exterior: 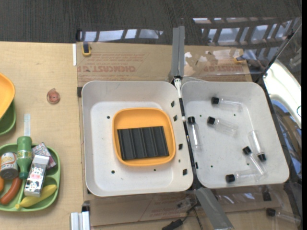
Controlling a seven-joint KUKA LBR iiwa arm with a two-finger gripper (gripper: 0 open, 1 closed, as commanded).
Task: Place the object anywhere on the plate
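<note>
An orange square plate (143,115) with rounded corners lies in the middle of the left white bin (96,143). A dark grey ridged rectangular object (145,143) rests flat on the plate and covers most of its floor. Several clear plastic tubes with black caps lie scattered in the right white bin (273,128), among them one near the top (226,102), one by the left wall (194,132) and one at the bottom (242,177).
On the wooden bench to the left stand a green tray of toy food (29,178), an orange bowl (5,97) and a small pink disc (53,96). Cardboard (124,63) lies behind the bins, and a metal rack (240,32) stands at the back right.
</note>
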